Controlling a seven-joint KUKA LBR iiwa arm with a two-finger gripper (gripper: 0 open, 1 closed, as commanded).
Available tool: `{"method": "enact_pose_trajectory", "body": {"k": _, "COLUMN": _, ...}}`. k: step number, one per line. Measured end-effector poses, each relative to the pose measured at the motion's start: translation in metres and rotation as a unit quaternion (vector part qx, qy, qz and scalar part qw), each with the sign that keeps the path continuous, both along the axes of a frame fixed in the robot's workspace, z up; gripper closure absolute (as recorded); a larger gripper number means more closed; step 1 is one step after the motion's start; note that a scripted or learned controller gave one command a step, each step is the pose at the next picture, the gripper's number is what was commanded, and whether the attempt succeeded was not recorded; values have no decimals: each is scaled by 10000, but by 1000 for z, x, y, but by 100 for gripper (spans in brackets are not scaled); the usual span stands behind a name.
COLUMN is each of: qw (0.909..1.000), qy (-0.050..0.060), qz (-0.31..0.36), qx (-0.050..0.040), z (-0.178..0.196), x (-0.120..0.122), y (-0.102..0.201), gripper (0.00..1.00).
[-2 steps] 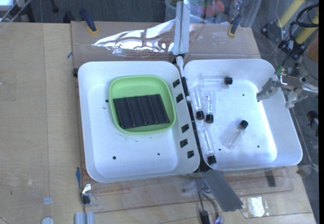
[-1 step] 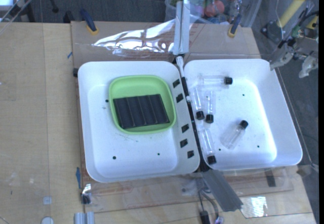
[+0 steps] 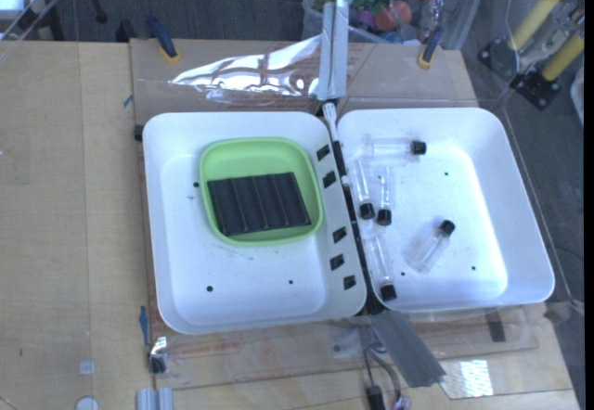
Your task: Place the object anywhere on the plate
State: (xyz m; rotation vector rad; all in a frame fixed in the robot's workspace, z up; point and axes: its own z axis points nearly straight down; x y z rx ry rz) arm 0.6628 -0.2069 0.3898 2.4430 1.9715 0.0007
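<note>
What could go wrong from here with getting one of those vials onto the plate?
The clear vials lie bunched against the right bin's inner wall, so a grasp may hit the wall or take two. They lie on their sides and could roll or slip. The dark ridged slab already covers much of the green plate, leaving little flat room.

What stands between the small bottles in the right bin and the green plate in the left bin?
The raised rims where the two bins meet lie between the clear bottles and the green plate. A dark ribbed block already covers much of the plate.
</note>
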Motion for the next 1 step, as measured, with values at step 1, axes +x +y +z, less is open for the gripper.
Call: {"method": "enact_pose_trajectory", "body": {"k": 1, "qw": 9986, "qy": -9, "qz": -528, "qx": -3, "z": 46, "x": 5, "y": -9, "gripper": 0}}
